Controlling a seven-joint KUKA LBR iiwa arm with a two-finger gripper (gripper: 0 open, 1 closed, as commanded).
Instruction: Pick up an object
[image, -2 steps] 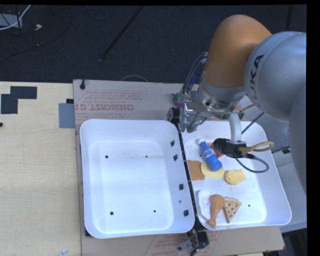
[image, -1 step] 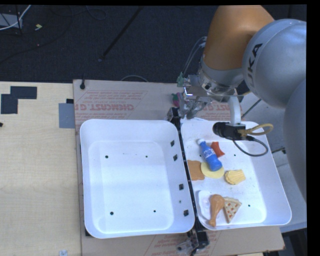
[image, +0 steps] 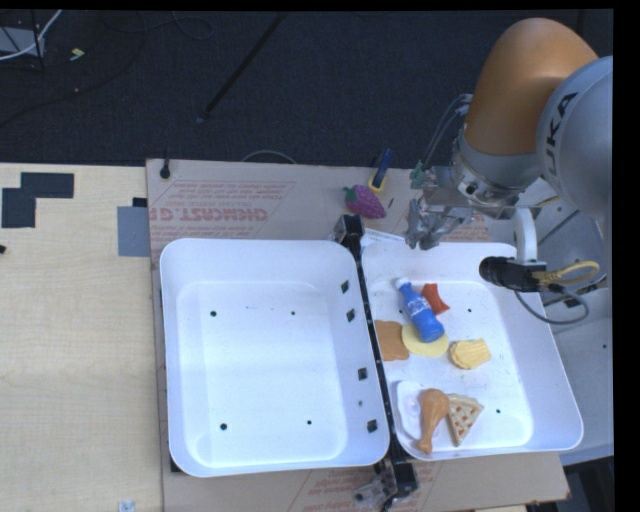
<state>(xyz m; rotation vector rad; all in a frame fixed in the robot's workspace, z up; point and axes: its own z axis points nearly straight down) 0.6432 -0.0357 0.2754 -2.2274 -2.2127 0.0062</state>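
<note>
My gripper (image: 423, 236) hangs over the far edge of the right bin (image: 545, 350), open, with nothing between its fingers. Below it in that bin lies a blue bottle (image: 421, 311) with a white cap, resting partly on a yellow disc (image: 430, 347). A small red piece (image: 435, 297) touches the bottle's right side. A brown toast slice (image: 390, 341) lies left of the disc and a yellow ridged piece (image: 469, 353) to its right. Near the front lie a chicken drumstick (image: 431, 416) and a waffle wedge (image: 463, 418).
The left bin (image: 190, 300) sits beside the right one, with a black divider (image: 365, 330) between them. A purple toy (image: 366, 201) and a blue and yellow item (image: 381, 171) lie on the cardboard behind the bins.
</note>
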